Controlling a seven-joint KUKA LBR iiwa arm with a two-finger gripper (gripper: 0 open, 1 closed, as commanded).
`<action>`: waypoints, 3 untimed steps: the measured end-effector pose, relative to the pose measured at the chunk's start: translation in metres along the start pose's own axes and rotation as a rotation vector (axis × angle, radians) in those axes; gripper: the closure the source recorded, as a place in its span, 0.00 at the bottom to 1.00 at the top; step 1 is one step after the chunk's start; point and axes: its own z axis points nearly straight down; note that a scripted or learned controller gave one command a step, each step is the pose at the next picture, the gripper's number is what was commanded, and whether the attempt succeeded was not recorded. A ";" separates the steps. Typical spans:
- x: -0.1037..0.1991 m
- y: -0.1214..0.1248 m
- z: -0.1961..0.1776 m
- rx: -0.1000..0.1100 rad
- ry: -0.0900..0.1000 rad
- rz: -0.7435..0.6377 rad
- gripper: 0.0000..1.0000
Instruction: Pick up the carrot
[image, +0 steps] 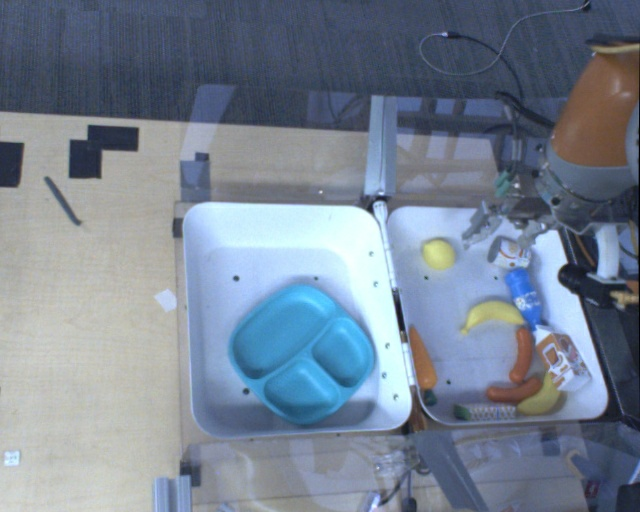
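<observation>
The camera view looked down at a slant on 2 shallow white plastic bins set side by side on a pale wooden bench. The left bin carried a turquoise plastic plate with 3 compartments, lying toward its lower middle, with bare white floor all around it, widest along the top and left walls.

The right bin held the rest. The orange tapered carrot lay along that bin's left wall, close against the divider between the 2 bins, its thin end pointing up and its thicker end down near a small dark green piece at the lower left corner. Open white floor spread to its right, as far as the curved yellow banana at mid-bin. A small round yellow lemon sat near the top left. A blue and white bottle lay toward the right wall, with a reddish sausage below it. Along the lower edge rested a second reddish sausage, a second yellow banana and a brown and white packet.

The grey arm with its orange band came in from the upper right. Its two-finger gripper hung over the bin's top right area, fingers spread apart with nothing between them, well apart from the carrot and just right of the lemon.
</observation>
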 end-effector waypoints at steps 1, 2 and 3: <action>0.068 -0.029 0.062 0.001 0.001 -0.216 0.00; -0.015 -0.076 0.100 0.001 0.000 -0.208 0.00; 0.004 -0.113 0.156 -0.012 -0.004 -0.081 0.00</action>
